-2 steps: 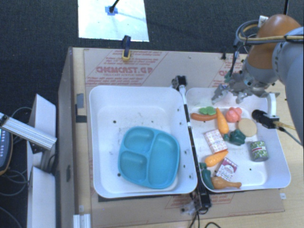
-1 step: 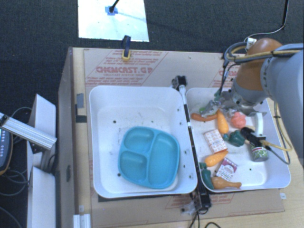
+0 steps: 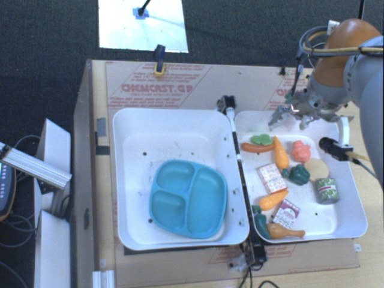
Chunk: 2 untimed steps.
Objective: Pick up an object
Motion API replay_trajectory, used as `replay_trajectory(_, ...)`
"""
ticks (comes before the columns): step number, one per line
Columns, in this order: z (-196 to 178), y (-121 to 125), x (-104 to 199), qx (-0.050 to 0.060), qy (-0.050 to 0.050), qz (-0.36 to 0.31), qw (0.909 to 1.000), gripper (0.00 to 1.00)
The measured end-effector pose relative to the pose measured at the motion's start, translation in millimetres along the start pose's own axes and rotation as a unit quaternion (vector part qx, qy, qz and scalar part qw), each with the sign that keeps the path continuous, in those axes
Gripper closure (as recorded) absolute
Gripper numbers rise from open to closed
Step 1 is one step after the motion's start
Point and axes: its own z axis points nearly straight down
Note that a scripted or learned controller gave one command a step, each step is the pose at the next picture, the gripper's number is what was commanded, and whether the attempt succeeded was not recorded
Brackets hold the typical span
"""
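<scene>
1 glossy blue 3-compartment plate (image 3: 188, 200)

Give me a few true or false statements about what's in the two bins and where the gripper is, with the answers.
1. The blue divided plate lies in the left bin. True.
2. The gripper hangs over the right bin's far edge. True.
3. The gripper holds an orange carrot. False: the carrot lies in the right bin, apart from the gripper.
4. The green can stands on the blue plate. False: it is in the right bin.
</scene>
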Motion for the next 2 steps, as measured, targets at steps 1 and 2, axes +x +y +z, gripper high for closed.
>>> replay_trajectory(1, 47.5, -21.9, 31.7, 0.002, 0.001, 0.0, 1.0, 0.0)
replay_trajectory(2, 57.2, -27.3, 6.0, 0.002, 0.0, 0.002, 1.0, 0.0)
